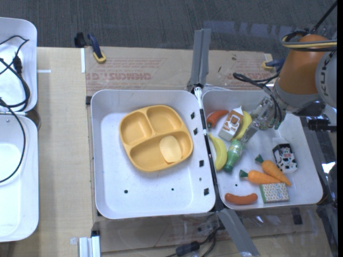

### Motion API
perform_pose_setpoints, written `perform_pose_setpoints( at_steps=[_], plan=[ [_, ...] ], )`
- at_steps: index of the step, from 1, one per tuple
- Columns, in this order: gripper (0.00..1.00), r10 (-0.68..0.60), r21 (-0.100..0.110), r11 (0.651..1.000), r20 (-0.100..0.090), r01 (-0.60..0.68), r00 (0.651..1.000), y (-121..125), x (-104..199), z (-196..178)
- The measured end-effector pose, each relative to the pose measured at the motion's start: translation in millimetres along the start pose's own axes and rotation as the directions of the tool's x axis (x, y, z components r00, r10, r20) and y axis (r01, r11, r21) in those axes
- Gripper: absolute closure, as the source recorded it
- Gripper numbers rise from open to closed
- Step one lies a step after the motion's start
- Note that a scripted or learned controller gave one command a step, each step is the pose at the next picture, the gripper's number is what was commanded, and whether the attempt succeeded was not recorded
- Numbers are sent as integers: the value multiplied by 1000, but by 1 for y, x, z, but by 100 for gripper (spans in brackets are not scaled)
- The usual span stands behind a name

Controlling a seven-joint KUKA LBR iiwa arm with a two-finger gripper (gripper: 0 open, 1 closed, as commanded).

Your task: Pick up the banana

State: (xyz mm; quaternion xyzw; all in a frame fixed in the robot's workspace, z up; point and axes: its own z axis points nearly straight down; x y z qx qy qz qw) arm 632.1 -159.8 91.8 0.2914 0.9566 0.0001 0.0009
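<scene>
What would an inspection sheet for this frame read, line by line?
Surface: two white bins side by side on a wooden bench; left bin, right bin.
Job's things: banana lies in the right bin along its left wall; a second banana rests by the carton.
Clutter: yellow divided plate in the left bin; in the right, juice carton, green bottle, carrots, sausage, cow-print toy, sponge.
Grippers: gripper low over the right bin near the second banana; jaws unclear.
Cables: black cables at far left.
Surroundings: blue clamp on the bench's far edge.
</scene>
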Motion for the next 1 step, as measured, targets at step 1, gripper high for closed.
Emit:
perform_pose_setpoints(
  at_steps=[1],
  plan=[
    [100, 4, -2, 1000, 4, -4, 1000, 0, -2, -11]
  ],
)
